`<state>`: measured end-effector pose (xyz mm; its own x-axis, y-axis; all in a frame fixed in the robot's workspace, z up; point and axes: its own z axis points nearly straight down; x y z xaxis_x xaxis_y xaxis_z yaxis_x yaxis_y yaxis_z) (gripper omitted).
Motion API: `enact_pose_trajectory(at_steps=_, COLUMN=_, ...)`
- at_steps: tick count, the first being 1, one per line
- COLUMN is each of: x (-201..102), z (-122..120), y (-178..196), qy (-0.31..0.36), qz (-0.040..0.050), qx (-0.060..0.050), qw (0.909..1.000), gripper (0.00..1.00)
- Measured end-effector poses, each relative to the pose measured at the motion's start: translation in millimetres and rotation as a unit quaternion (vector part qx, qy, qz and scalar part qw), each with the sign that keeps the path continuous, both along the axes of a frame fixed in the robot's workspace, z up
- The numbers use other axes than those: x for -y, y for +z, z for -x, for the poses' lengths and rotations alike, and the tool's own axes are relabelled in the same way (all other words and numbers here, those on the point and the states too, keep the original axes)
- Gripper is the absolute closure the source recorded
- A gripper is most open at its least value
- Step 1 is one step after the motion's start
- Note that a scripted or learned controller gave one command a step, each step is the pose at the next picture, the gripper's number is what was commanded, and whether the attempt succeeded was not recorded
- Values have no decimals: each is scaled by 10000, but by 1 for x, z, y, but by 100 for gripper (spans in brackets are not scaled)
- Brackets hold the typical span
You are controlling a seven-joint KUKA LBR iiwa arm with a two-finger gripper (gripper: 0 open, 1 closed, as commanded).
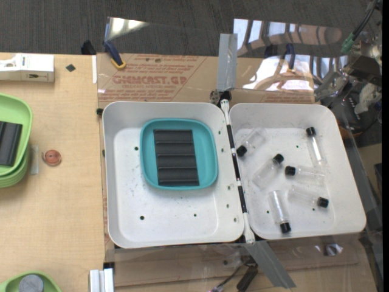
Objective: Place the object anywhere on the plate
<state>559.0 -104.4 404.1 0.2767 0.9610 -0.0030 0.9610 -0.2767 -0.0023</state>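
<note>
A teal plate (pixel 179 154) with a dark ribbed insert (pixel 177 157) lies in the upper middle of the left white bin (pixel 164 227). In the right white bin (pixel 343 215) lie several clear vials with black caps, scattered and on their sides. One vial (pixel 315 146) is near the far right corner, another vial (pixel 250 143) rests close to the divider between the bins, and a third vial (pixel 279 210) lies near the front edge. Nothing sits on the plate apart from its insert.
Left of the bins, the wooden bench holds a green tray (pixel 13 142), a white box (pixel 27 67) and a small round disc (pixel 52 157). Cardboard (pixel 158 72) and clear panels stand behind the bins. Cables and hardware (pixel 355 72) crowd the far right.
</note>
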Motion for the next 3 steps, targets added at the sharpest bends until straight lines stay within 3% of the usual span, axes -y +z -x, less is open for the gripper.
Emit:
enact_pose_trajectory(at_steps=1, x=51, z=-2, y=36, qy=-1146, qz=4, qx=-3, qw=9934, gripper=0)
enact_pose_trajectory(at_steps=2, x=109, z=-1, y=35, qy=-1617, qz=4, qx=-7, qw=9868, gripper=0)
enact_pose_trajectory(at_steps=3, x=109, z=-26, y=35, qy=-2192, qz=4, qx=-3, qw=9757, gripper=0)
